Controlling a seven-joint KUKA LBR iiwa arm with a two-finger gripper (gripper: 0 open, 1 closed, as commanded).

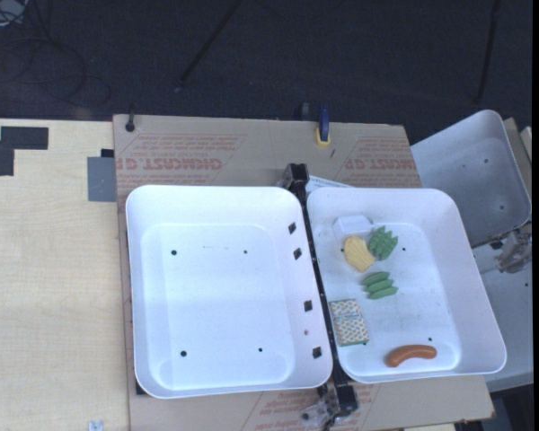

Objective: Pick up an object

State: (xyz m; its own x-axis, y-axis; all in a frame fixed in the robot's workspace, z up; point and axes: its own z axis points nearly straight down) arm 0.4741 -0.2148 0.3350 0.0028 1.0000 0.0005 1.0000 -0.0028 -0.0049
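Note:
The right white bin (472, 268) holds several small objects. A yellow corn-like piece (358, 253) lies near its upper middle, with a white block (351, 225) just behind it. A green leafy piece (382, 241) sits to the right of the yellow one. A second green pod piece (378, 285) lies below them. A patterned rectangular packet (349, 321) rests by the bin's left wall. An orange sausage (410, 355) lies near the front edge.
The left white bin (148, 241) stands beside the right one on a cardboard sheet (216, 155). A grey metal plate (481, 164) sits at the far right. A blue and yellow clamp (323, 126) grips the cardboard's back edge.

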